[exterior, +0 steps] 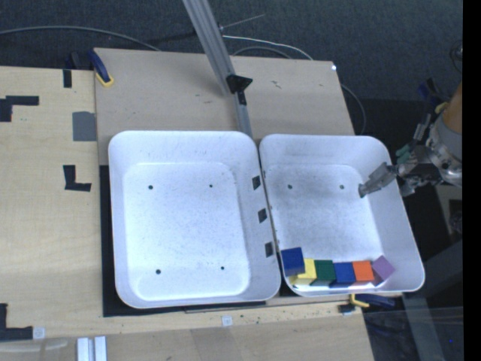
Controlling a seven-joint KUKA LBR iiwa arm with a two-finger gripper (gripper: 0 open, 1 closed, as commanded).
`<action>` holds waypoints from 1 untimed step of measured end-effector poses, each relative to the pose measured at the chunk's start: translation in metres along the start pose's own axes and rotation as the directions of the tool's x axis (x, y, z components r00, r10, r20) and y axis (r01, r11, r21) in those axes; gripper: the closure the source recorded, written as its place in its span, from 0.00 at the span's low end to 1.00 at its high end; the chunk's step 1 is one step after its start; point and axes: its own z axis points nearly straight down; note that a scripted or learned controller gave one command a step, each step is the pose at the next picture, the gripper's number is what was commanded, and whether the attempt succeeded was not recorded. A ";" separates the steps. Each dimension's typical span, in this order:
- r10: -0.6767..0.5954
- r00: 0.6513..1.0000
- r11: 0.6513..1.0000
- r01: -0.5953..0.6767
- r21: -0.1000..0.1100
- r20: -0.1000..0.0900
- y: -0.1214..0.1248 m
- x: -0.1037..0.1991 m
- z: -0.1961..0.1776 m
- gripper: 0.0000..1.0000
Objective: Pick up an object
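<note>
In right bin (331, 164): coloured blocks (334, 269).

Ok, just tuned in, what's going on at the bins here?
The arm's gripper is over the right rim of the right bin, with nothing seen in it. The blocks sit in a row along that bin's near wall, untouched: blue, yellow, green, blue, orange, purple. No pick has been made yet.

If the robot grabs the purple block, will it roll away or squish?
Probably neither. The purple block looks flat-sided and stiff, so it should slide, not roll. It sits against the bin wall beside the orange block, so gripping may be awkward.
</note>
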 end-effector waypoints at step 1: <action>-0.008 1.000 1.000 0.008 -0.009 0.001 0.039 0.076 -0.104 0.00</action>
